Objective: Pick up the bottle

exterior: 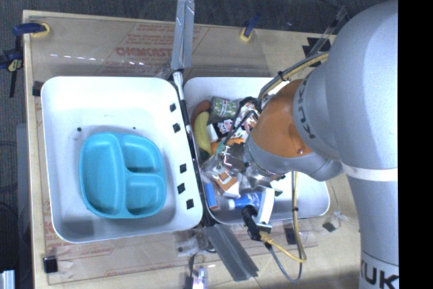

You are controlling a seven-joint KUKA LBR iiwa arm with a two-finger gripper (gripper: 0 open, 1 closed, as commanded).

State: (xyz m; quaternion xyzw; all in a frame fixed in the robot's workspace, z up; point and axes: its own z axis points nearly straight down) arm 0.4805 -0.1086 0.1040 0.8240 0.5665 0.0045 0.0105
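1. Nearest the lens is the grey KUKA arm with its orange wrist band (287,128), bulking in from the right and leaning low over the right-hand shallow white bin (312,196); that posture fits a reach into the clutter below.
2. Its two-finger gripper (233,162) sits down among the items, where wrist hardware and packaging overlap. Whether the jaws are apart or together I cannot tell, and nothing is plainly seen between them.
3. Just below the jaws, toward the bin's near wall, lies a white bottle with a blue band (245,202), apparently on its side. I take this to be the task's thing, though it is partly covered by the wrist.
4. Above and left of the jaws stands a curved yellow banana (201,130), close against the left wall; beyond it lies a dark green printed packet (224,107).
5. Room is tight: the bottle looks hemmed between the near wall and its neighbours, so any descent probably has little sideways margin.
6. Well left of the jaws, across the divider, the left-hand white bin (61,98) holds a blue three-compartment plastic tray (123,174), with bare floor around it.
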